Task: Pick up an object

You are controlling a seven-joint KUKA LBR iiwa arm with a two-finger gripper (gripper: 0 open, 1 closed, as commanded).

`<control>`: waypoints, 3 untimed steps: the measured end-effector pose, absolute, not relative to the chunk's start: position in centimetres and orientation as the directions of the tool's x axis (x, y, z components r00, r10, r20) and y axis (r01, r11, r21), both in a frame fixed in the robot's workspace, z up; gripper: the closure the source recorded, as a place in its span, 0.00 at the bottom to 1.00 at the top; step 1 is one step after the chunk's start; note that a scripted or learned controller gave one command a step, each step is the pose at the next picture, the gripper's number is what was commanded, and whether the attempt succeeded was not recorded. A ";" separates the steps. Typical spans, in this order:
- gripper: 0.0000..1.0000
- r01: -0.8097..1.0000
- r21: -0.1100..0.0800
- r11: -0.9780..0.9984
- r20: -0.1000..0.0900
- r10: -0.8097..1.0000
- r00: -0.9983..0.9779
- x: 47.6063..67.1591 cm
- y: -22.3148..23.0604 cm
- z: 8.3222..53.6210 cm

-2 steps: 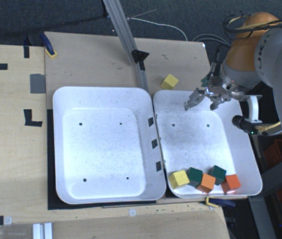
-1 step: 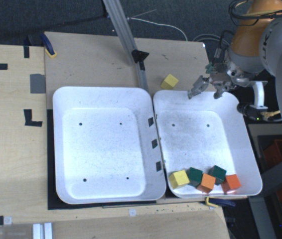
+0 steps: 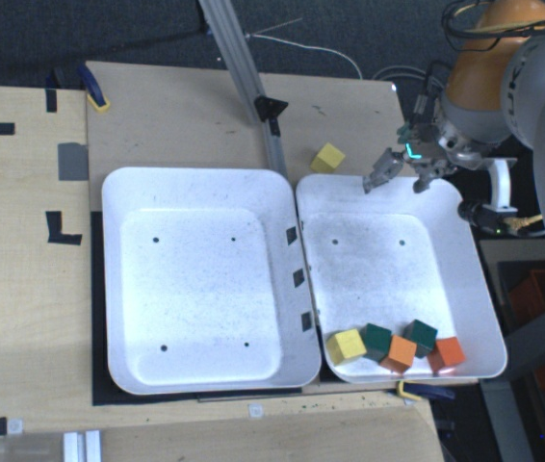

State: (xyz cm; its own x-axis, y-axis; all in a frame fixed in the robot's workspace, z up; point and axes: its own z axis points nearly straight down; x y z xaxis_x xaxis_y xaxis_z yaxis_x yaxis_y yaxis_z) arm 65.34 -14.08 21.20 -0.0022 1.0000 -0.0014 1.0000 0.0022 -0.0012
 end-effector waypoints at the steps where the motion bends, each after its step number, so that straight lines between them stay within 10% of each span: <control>1: 0.00 1.000 -0.001 0.002 -0.002 1.000 -0.002 65.3 -14.1 21.2; 2: 0.00 1.000 -0.001 0.002 -0.002 1.000 -0.002 65.3 -14.1 21.2; 3: 0.00 1.000 0.008 0.003 -0.002 1.000 -0.003 65.7 -13.1 35.7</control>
